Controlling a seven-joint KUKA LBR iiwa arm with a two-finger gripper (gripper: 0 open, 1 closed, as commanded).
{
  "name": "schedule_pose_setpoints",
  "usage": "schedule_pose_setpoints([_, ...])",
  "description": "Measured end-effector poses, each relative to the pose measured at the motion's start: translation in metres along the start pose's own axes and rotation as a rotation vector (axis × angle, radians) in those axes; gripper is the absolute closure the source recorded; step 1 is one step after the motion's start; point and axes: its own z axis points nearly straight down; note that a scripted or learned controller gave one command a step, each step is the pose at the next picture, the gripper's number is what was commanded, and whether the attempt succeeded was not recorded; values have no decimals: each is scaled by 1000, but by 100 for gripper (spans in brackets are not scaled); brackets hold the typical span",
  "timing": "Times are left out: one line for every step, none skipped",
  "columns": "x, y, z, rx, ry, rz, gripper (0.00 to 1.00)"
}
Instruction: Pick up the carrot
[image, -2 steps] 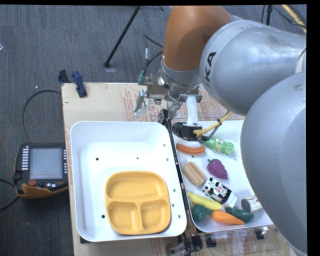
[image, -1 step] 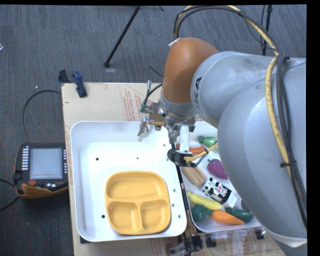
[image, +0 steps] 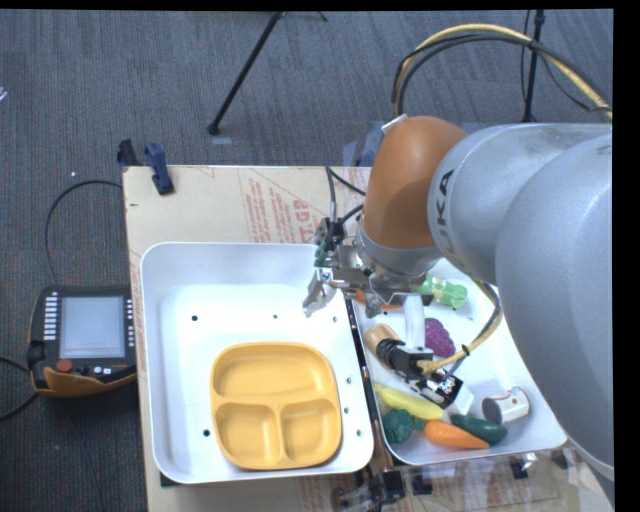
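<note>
My fingers (image: 335, 290) hang over the seam where the two white bins meet, near the far end of it. One grey finger tip shows pointing down over the right inner edge of the left bin (image: 170, 300); the rest is tucked under my wrist, so I cannot tell how far the fingers are parted. Nothing shows between them.

Above the fingers sits my orange band (image: 405, 185), and behind it my thick grey arm (image: 540, 250) sweeps in from the right, covering much of the right bin (image: 545, 425).

The carrot (image: 452, 434) lies in the right bin near its front edge, orange, its tip pointing to the left, well apart from my fingers. A dark green vegetable (image: 485, 428) touches it on the far side, and a small dark green piece (image: 400, 425) lies just to its left. A yellow banana-like piece (image: 410, 402) lies just beyond that. Further back in the same bin I see a purple bunch of grapes (image: 438, 336), a light green toy (image: 445, 294), and a small white cylinder (image: 508, 405) toward the right.

In the left bin a yellow divided plate (image: 275, 405) rests flat near the front.

Both bins sit on a bench (image: 240, 205) with a cardboard top. On the floor to the left lies a control pendant (image: 88, 335) with a screen.
</note>
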Motion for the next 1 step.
schedule_pose_setpoints([73, -5, 99, -11, 2, -140, 0])
